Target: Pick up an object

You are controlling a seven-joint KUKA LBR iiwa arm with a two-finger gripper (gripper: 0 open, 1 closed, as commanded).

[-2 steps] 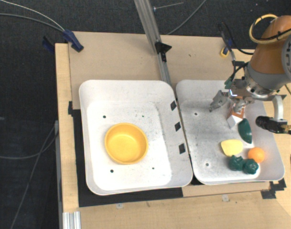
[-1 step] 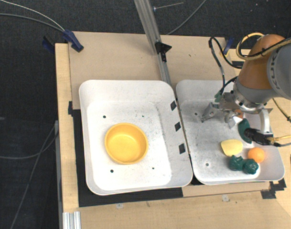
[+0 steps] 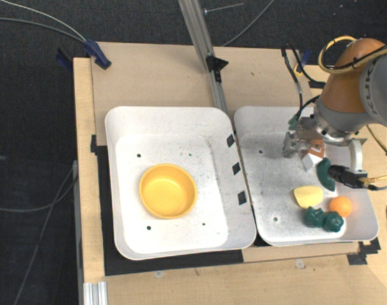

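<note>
Grey gripper (image 3: 299, 146) over rt bin (image 3: 269, 189), yellow bowl (image 3: 168, 190) lt

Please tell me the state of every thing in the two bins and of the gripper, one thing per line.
Yellow bowl: upright, alone in the left bin.
Pale yellow piece: lying in the right bin.
Orange ball: resting beside the pale yellow piece.
Dark green toy: lying near the bin's front edge.
Green object: lying under the wrist.
Gripper: low over the right bin; grip unclear.
</note>
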